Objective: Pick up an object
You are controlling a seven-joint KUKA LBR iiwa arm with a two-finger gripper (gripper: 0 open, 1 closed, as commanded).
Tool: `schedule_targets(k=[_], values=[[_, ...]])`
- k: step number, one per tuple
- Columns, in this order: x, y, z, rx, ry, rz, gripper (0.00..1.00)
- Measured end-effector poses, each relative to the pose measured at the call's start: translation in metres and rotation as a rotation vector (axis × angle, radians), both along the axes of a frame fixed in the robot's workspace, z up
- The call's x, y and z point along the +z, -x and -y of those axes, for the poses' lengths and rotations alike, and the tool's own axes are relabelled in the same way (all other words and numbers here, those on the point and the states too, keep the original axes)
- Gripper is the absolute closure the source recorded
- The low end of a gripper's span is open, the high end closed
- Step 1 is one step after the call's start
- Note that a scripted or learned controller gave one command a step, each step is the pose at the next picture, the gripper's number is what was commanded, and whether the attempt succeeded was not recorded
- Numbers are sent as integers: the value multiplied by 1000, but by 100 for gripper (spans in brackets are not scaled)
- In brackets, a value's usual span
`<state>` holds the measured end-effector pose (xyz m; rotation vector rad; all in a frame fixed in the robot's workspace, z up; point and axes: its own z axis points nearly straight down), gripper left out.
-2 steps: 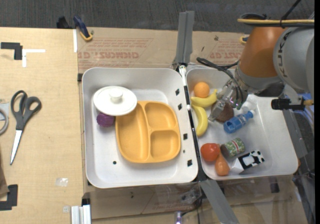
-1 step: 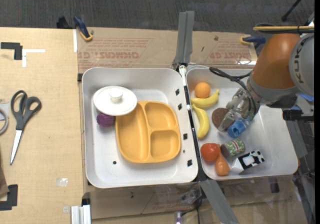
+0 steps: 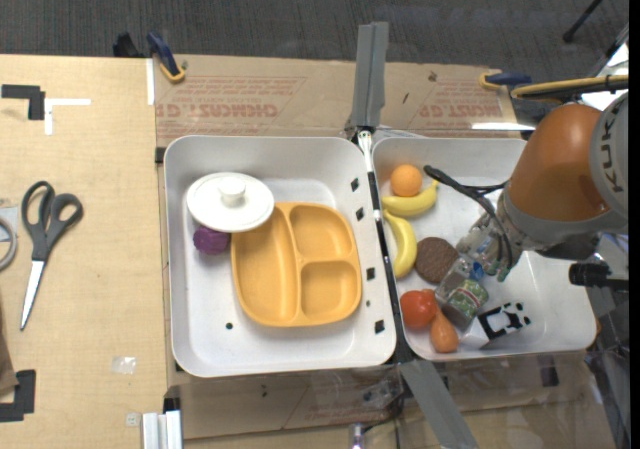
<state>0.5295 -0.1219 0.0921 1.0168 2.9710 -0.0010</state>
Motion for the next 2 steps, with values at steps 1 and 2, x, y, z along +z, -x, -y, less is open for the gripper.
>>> schedule_targets(k=[1, 2], values=[[1, -94, -3, -116, 1, 3, 0], [0, -29, 3, -82, -1, -1, 0]])
